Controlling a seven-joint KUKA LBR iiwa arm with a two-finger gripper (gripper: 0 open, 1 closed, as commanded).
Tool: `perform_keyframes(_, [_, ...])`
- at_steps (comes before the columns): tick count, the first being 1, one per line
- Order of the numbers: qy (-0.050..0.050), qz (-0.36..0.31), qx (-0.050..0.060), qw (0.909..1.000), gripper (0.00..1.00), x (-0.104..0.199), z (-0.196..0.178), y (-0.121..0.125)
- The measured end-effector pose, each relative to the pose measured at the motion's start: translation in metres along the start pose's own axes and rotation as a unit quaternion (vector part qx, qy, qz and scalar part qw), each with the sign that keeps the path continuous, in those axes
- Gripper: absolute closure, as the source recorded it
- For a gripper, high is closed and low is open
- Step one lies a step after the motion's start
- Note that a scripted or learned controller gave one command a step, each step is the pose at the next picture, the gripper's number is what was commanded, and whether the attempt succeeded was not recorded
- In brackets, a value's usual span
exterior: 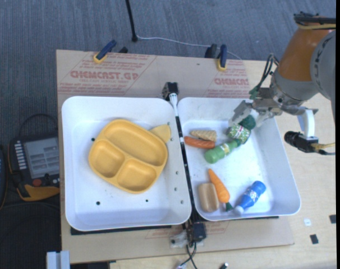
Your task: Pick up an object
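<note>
My gripper (252,116) hangs over the back of the right bin (282,167), on the arm that reaches in from the right. Its two pale fingers (240,112) straddle the dark top of a small green can with a printed label (238,132). The fingers are closed against the can, which tilts down and to the left from them. Its lower end sits close to a green bottle (217,152) lying on the bin floor.
The right bin also holds a biscuit-like piece (204,134), two carrots (198,143) (218,185), a bread roll (207,196) and a blue bottle (251,195). In the left bin (80,206) lie a yellow divided plate (128,154) and a yellow wedge (162,131).
</note>
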State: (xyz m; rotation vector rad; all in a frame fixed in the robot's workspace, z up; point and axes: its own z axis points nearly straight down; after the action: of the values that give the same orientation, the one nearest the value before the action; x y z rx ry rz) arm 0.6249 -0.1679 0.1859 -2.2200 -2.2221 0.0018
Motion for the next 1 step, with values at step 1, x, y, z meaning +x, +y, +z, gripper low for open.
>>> perform_keyframes(1, [0.000,0.000,-0.001,1.0000,0.00,0.0390,0.0884,-0.0442])
